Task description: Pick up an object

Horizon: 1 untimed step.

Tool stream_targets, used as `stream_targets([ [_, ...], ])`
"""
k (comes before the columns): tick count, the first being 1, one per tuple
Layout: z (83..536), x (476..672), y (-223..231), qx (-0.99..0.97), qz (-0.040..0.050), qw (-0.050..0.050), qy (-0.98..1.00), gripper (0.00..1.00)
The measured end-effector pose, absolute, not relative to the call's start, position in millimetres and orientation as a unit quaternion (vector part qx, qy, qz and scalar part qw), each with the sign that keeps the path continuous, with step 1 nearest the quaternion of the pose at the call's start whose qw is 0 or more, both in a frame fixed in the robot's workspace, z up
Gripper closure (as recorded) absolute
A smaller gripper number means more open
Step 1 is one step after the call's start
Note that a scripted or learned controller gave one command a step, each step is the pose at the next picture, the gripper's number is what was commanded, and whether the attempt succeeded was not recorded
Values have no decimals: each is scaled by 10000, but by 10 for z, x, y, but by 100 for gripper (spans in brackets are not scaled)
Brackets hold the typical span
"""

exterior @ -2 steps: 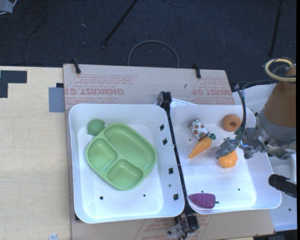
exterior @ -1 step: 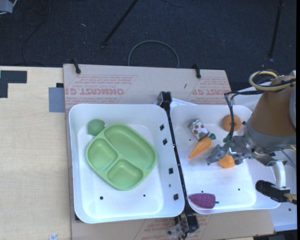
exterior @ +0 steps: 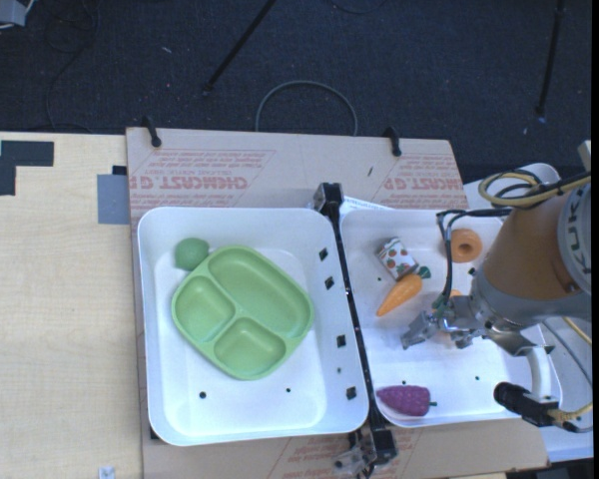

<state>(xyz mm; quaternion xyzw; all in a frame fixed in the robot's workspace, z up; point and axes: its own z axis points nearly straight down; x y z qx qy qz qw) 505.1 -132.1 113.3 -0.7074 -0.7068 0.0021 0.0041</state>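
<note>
The gripper (exterior: 419,331) is seen low in the right bin (exterior: 489,392), just right of centre frame, with its metal fingertips spread a little apart and nothing caught between them, so it's read as open and empty. It's parked just below and to the right of the carrot (exterior: 399,294), which lies tilted with its green end pointing up and right; the tips look close to it, though whether they're touching can't be told. That spot probably gets picked because the carrot is the nearest loose thing, so it's taken to be the target of the pick. Just above the carrot a small patterned block (exterior: 396,257) is found, and further to the upper right an orange ring (exterior: 466,244) sits close to the arm (exterior: 527,262), which comes in from the right edge with its orange band hanging over the bin. Down at the bottom rim a purple berry-looking thing (exterior: 403,399) is tucked against the wall. Over in the left bin (exterior: 170,387) a green divided plate (exterior: 242,310) is laid slanted, with a small green ball (exterior: 190,252) just touching its upper left corner. Nothing's lifted yet, so the grab is judged still to be made.
</note>
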Motion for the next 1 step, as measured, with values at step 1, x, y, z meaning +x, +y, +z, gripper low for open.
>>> stream_targets([
  [1, 868, 5049, -1313, -7074, 8, 17, -7068, 0],
])
